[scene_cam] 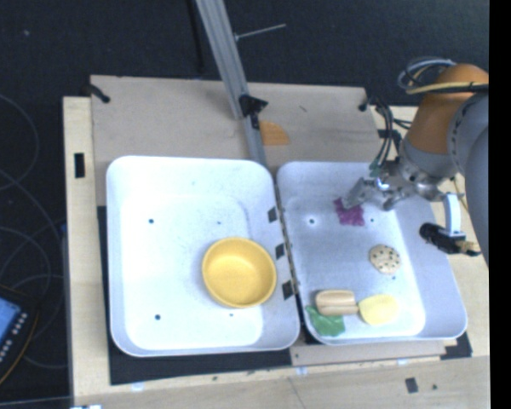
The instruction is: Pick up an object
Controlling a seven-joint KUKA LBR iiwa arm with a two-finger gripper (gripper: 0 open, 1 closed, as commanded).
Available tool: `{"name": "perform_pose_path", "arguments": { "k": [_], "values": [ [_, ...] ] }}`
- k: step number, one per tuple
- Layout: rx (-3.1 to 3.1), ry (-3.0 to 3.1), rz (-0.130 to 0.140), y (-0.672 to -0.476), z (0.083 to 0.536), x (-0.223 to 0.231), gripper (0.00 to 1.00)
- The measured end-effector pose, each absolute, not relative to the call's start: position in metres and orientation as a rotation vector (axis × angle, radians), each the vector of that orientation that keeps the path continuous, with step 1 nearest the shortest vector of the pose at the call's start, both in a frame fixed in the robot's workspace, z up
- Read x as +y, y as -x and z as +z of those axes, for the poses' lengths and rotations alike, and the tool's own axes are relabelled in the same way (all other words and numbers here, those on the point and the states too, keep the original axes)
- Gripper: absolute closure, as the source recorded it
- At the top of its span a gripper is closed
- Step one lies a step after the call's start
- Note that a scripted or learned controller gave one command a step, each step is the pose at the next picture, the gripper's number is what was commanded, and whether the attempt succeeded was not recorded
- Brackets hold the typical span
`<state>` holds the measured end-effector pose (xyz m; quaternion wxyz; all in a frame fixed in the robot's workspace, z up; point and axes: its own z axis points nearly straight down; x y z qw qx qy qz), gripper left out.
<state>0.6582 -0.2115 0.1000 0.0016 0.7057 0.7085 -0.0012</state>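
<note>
My gripper [370, 201] hangs over the far part of the right bin [434, 292], its two fingers spread apart and open with nothing between them. A small purple piece [351, 215] lies on the bin floor just under and beside the left fingertip [349, 201]. Further toward the front lie a round speckled cookie [384, 258], a tan cylinder [335, 302], a yellow lump [378, 309] and a green scrap [324, 320]. A yellow bowl [238, 272] sits upright in the left bin [145, 194].
A slanted metal post [226, 49] rises from the bench behind the divide between the bins. An orange patch [272, 133] lies on the bench beyond the bins. Black clips [283, 250] line the bins' shared edge.
</note>
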Motion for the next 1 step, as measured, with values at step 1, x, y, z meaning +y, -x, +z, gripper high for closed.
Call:
{"name": "perform_pose_path", "arguments": {
  "k": [1],
  "values": [
    [2.223, -2.206, -0.002, -0.6596, 0.1141, -0.2125, 1.0]
  ]
}}
